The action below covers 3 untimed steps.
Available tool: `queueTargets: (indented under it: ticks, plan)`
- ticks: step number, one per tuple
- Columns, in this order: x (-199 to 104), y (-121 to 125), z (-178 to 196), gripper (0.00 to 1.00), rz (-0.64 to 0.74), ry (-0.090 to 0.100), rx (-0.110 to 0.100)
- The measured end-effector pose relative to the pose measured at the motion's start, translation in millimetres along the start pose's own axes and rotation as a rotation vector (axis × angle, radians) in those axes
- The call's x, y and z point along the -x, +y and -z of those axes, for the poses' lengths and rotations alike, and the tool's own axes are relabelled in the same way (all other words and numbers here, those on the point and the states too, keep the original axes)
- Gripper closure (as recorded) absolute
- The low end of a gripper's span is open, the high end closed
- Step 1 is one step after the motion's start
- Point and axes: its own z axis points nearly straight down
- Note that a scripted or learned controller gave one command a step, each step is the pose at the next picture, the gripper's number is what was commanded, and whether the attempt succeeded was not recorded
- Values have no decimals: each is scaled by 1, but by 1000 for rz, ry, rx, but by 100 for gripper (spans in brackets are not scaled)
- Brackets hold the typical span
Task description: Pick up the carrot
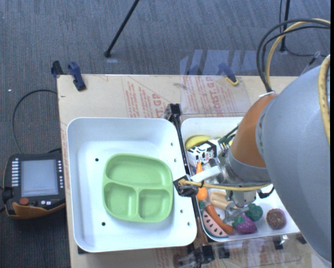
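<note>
The carrot (218, 219) is a slim orange stick lying slantwise near the front left of the right bin (292, 226), just above a watermelon slice (211, 228). My gripper (234, 207) hangs low over that bin, directly to the right of the carrot and close above it. The grey arm with its orange band covers most of the right bin's far and right side. Nothing shows between the fingers.
A green divided plate (138, 187) lies in the left bin (83, 149). Around the carrot sit purple grapes (245, 225), a green item (254, 211), a brown ball (276, 218), a small orange piece (202, 194) and a banana (197, 142) farther back.
</note>
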Motion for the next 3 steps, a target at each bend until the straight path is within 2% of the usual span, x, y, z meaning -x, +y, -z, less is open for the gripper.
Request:
queueTargets:
  ticks: [1,2,3]
  plan:
    - [-54,-13,3,0,11,5,2]
    - [4,20,2,0,-3,2,1]
    - [-45,-10,2,0,8,4,1]
